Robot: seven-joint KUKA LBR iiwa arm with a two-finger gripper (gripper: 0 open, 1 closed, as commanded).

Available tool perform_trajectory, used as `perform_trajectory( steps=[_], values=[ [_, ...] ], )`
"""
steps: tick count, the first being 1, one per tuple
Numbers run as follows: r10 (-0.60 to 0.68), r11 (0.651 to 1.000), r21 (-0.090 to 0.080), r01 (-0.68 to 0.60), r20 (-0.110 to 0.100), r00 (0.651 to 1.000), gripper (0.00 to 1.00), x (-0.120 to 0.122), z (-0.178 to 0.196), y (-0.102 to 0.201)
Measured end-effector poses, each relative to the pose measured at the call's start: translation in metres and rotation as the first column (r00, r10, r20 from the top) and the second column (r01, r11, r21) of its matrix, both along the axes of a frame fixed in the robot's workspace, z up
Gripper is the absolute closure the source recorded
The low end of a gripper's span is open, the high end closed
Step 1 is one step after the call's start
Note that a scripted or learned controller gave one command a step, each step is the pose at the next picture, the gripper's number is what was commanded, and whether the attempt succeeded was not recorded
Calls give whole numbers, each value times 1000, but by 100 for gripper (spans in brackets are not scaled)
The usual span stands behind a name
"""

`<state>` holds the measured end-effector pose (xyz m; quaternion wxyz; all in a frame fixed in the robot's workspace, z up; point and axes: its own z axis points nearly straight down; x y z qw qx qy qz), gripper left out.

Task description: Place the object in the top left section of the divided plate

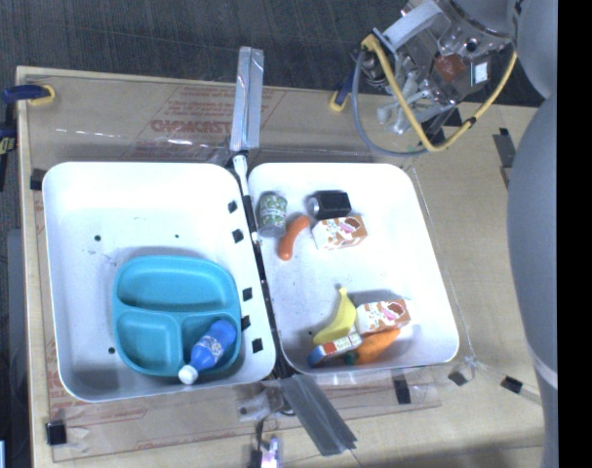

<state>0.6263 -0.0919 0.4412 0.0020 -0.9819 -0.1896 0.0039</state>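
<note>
A blue divided plate (pixel 169 291) lies in the left bin (pixel 81 213), toward its near side. It has one wide section on the far side and two smaller ones on the near side. A small clear bottle with a blue label (pixel 210 347) lies in the near right section, its white cap over the plate's rim. My gripper (pixel 405 113) hangs beyond the far edge of the right bin (pixel 413 252), wrapped in yellow and grey cables, well away from the plate. I see nothing held under it.
The right bin holds a small can (pixel 272 213), an orange sausage (pixel 293 235), a black block (pixel 330 203), a small carton (pixel 339 232), a banana (pixel 336 320), a second carton (pixel 383 315) and a carrot (pixel 378 347). A metal divider (pixel 247 96) runs between the bins.
</note>
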Motion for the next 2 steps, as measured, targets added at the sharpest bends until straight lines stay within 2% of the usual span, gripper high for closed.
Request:
perform_trajectory(
  steps=[1,2],
  values=[
    [57,998,3,-57,-3,998,100,-3,-1,-19],
    [58,998,3,-58,-4,998,0,-3,-1,-19]
  ],
)
